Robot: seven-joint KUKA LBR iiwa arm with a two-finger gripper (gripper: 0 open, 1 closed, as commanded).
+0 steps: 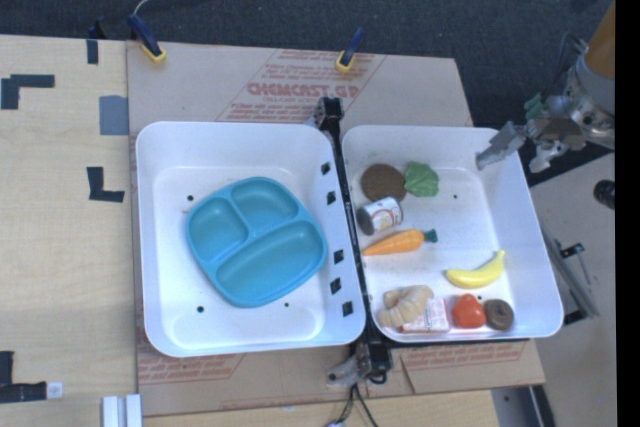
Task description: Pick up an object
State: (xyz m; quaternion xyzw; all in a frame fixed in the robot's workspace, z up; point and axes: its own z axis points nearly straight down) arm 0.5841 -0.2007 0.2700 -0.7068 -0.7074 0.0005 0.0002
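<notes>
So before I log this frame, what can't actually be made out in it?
- Gripper: small and blurred at the right bin's far corner; finger state unreadable.
- Arm: cut off by the view's right edge.
- Small can: label too small to read.
- Pale items at the near wall: bunched together, identity unclear.
- Dark round item: too small to identify.

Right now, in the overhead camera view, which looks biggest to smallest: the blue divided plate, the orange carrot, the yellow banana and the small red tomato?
Largest to smallest:
1. Blue divided plastic plate
2. Orange toy carrot and yellow toy banana, too alike to rank
3. Small red toy tomato
</notes>
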